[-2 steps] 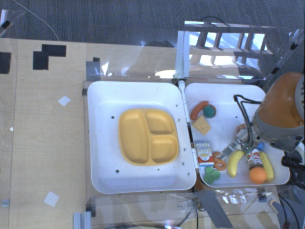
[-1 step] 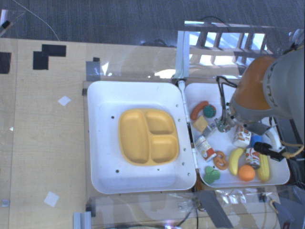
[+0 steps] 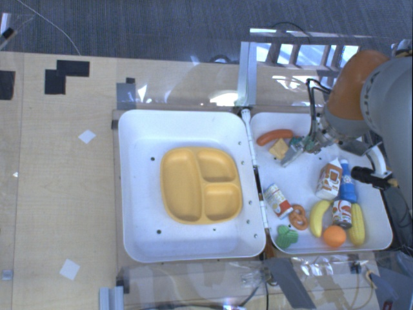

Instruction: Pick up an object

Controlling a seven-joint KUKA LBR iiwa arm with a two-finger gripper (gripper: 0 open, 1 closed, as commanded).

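The end effector (image 3: 293,152) sits low in the right bin (image 3: 385,241), right beside the cheese (image 3: 279,148), probably lining up a grab. Can't tell its opening or if it holds anything.

You have a light wood bench (image 3: 58,192) with black markers (image 3: 64,75), bordered above by dark grey carpet (image 3: 161,18).

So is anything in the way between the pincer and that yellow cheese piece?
Nothing visible stands between them. The pincer is right beside the cheese piece in the right bin, with the hot dog lying just behind the cheese, not between them.
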